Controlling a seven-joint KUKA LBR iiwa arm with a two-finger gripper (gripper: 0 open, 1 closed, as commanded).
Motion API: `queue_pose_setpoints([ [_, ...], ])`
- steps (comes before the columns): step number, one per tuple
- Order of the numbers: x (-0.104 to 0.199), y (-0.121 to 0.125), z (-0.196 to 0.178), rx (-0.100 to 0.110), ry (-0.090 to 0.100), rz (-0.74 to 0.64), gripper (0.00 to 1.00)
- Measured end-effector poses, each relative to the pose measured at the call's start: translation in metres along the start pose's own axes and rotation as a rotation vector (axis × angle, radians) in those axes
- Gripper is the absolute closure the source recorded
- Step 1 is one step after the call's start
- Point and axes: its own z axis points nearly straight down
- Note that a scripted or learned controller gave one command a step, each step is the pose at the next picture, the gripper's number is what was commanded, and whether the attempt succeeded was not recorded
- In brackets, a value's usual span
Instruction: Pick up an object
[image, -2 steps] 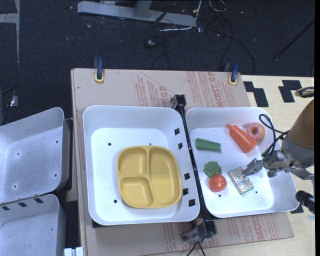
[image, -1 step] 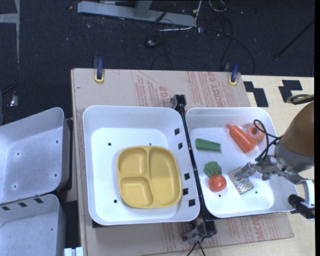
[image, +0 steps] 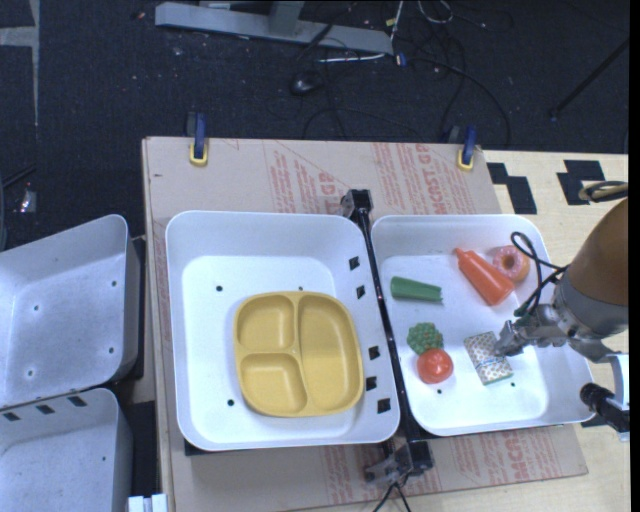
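The right bin (image: 440, 420) holds a green cucumber piece (image: 415, 290), an orange carrot (image: 483, 277), a pink doughnut (image: 510, 263), a broccoli floret (image: 424, 336), a red tomato (image: 434, 366) and a speckled grey square block (image: 488, 357). My gripper (image: 507, 340) comes in from the right and sits low over the upper right corner of that block, touching or nearly touching it. The view is too small to tell how the gripper stands or whether anything is held.
The left bin (image: 190, 300) carries a yellow divided plate (image: 298, 353). A black divider (image: 375, 300) runs between the bins. The arm's grey body (image: 600, 290) covers the right bin's right edge. Spare white bins (image: 60, 300) lie off the bench at left.
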Motion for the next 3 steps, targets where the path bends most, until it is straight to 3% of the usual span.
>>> queue_pose_setpoints([
  [1, -0.010, 0.006, -0.055, 0.005, -0.005, -0.002, 1.00],
  [3, -0.002, -0.007, -0.162, 0.004, -0.004, -0.004, 1.00],
])
